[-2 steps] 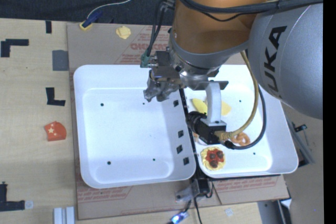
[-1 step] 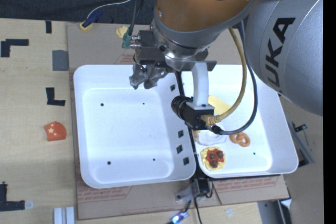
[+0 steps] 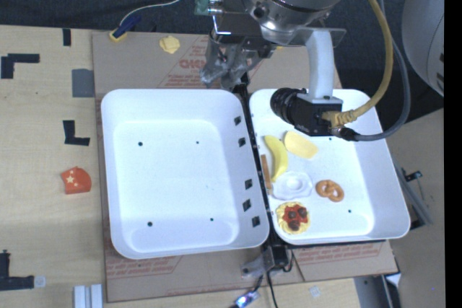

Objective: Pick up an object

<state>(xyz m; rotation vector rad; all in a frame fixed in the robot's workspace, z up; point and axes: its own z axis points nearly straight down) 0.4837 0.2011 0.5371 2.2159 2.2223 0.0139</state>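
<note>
Camera view: curved yellow banana [image 3: 276,155]

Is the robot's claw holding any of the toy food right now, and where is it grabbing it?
No food shows in the gripper. It hangs above the bins' far edge, while the banana, pretzel and pizza lie in the right bin.

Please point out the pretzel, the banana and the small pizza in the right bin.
pretzel [image 3: 330,190], camera view, on its middle.
banana [image 3: 276,156], camera view, on the middle of its curved body.
small pizza [image 3: 293,216], camera view, on its red topping.
</note>
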